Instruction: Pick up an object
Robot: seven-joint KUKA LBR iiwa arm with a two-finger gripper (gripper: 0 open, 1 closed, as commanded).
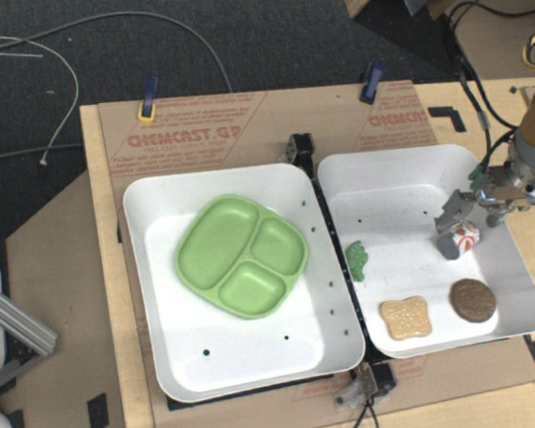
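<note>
Judging by its look, you have a light, hard, slippery little red-and-white rounded object (465,235) in the right white bin (386,178), touching the grey gripper (459,230), jaws apart astride it; grip across its middle.

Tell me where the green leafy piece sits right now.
The green leafy piece lies in the right bin, against its left wall by the divider. The tan cracker sits below and to its right, and the green plate is across in the left bin.
</note>
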